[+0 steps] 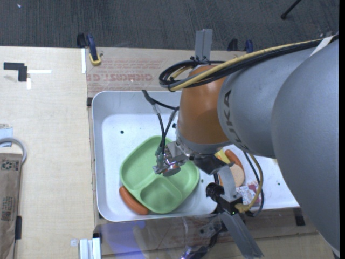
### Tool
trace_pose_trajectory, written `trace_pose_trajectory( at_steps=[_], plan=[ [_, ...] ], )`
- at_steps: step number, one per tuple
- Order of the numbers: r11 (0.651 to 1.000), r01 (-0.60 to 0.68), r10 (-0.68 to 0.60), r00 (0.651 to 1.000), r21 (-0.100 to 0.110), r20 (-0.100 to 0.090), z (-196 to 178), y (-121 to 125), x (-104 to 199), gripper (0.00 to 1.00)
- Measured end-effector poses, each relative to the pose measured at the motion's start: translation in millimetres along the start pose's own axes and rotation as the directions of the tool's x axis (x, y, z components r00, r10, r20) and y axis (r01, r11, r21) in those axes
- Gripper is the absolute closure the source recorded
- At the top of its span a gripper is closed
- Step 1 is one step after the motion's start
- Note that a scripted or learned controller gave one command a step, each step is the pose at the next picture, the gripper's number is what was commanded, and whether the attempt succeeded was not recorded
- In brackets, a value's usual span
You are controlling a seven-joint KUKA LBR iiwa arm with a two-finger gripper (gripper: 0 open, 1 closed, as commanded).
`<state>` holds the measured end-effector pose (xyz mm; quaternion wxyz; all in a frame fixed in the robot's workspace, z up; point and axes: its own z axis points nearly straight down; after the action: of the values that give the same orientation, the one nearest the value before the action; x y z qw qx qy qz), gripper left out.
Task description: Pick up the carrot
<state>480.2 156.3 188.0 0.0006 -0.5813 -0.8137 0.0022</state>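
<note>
You had the arm [259,107] reaching in over the white bin [108,117], and its grey bulk with the orange band [202,112] covered most of the bin's right half. The gripper [168,165] hung over the green plate [156,182], above the ridge that splits the plate into 3 compartments. Whether it was spread or pressed together, you could not tell from this angle; nothing showed between its tips.

The carrot [132,200] lay just off the plate's lower-left rim, touching or nearly touching it, close to the bin's near wall. It sat apart from the gripper, with the plate's lower compartment between them.

Right of the plate, partly hidden under the wrist, you had a heap of small things: a reddish sausage-like piece [233,156], something yellow [222,156] beside it, and a crumpled wrapper [249,192]. Black cables [164,120] ran down from the wrist toward the plate, crossing the bin's floor above it.
</note>
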Motion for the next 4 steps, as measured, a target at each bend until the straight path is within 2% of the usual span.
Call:
trace_pose_trajectory(
  at_steps=[1, 2, 3, 4],
  plan=[
    [0.997, 0.081, -0.081, 0.997, -0.002, 0.0, -28.5, -22.5, -58.8, 1.0],
    [0.957, 0.291, -0.291, 0.957, -0.001, 0.0, -11.7, 4.1, 21.3, 1.0],
    [0.966, 0.259, -0.259, 0.966, -0.003, 0.001, -105.0, -6.8, -13.5, 1.0],
    [0.908, 0.419, -0.419, 0.908, -0.003, 0.002, -253.1, -21.0, -93.0, 1.0]
  ],
)
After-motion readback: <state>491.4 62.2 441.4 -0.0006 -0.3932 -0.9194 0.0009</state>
